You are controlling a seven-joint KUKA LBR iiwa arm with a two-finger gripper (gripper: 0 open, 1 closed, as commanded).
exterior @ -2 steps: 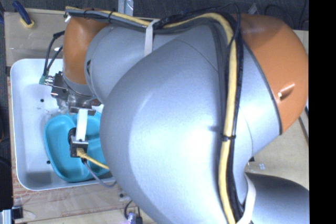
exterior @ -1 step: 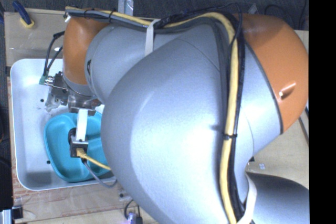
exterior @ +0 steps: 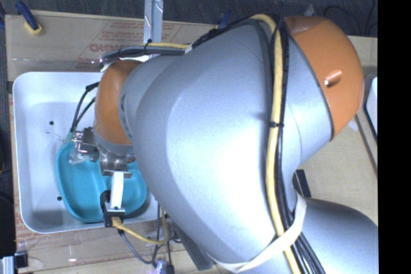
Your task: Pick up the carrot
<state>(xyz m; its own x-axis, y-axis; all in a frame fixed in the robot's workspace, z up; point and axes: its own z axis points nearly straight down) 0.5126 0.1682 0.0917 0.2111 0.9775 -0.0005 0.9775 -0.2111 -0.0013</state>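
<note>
arm [exterior: 212, 138]: grey and bulky, it comes in from the right and spans the middle and right of the view, hiding the right part of the left bin and what lies beyond it.
orange band [exterior: 110, 106]: on the wrist, directly above the gripper.
yellow cable [exterior: 276, 106]: runs along the arm's grey shell, well to the right of the gripper.
gripper [exterior: 87, 147]: low inside the left bin, at the upper edge of the teal thing. The wrist hides it from above, so I cannot tell whether it is open, closed or gripping anything.
carrot: I cannot tell where it is, since the arm covers much of the bench.
teal thing [exterior: 77, 192]: shallow, rounded and dish-like. It lies on the bin floor beneath the gripper and reaches from there toward the bin's near wall.
left bin [exterior: 29, 138]: white and shallow, with a bare floor to the left of the gripper and beyond it.
table [exterior: 369, 157]: a pale strip shows well to the right of the gripper, past the arm.
cardboard sheet [exterior: 83, 35]: brown with faded red print, lying flat beyond the bin's far wall, above the gripper in the view.
metal strip [exterior: 153, 16]: a grey upright piece at the cardboard's far edge, well apart from the gripper.
blue clamp [exterior: 26, 15]: at the cardboard's far left corner, well apart from the gripper.
</note>
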